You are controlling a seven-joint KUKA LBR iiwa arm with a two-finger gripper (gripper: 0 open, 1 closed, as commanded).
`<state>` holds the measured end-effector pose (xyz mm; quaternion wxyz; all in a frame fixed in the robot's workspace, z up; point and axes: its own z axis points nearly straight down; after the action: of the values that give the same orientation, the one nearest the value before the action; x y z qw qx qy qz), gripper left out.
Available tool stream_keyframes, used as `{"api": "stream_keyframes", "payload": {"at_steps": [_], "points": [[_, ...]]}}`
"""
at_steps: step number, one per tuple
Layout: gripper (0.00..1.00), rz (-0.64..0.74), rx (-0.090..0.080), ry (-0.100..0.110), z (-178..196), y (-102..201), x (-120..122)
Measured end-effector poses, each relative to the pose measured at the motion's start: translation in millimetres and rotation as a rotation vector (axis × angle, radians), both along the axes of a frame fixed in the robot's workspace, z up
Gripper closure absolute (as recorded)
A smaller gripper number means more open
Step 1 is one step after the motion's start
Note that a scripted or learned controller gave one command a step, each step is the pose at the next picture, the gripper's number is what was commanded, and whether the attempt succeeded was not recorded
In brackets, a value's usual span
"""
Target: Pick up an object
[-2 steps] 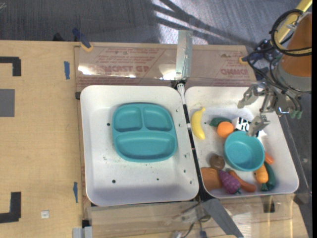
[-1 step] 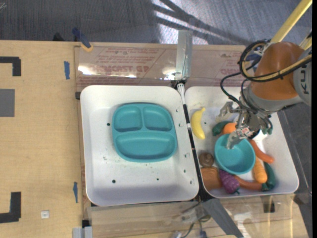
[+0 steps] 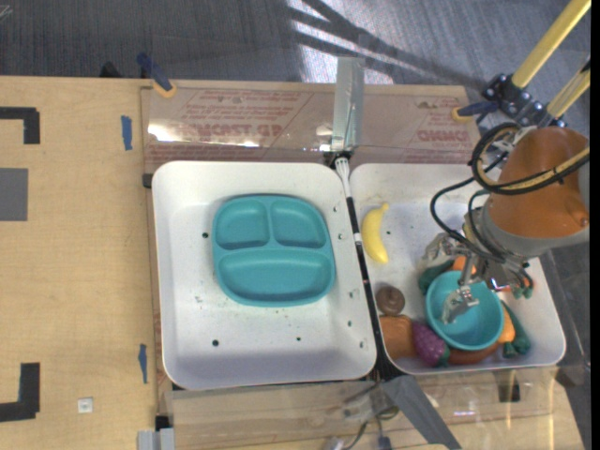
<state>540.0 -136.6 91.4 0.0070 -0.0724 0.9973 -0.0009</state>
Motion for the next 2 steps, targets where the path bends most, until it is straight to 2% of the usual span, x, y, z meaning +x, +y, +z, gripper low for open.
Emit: {"api": "stream_keyframes", "payload": {"at_steps": [1,2], "points": [[1.00,0.003,-0.004,-0.027,15.6,1.1,7.9],[0.00,0.003,-0.003,-0.020,13.6,1.8,6.1]]}}
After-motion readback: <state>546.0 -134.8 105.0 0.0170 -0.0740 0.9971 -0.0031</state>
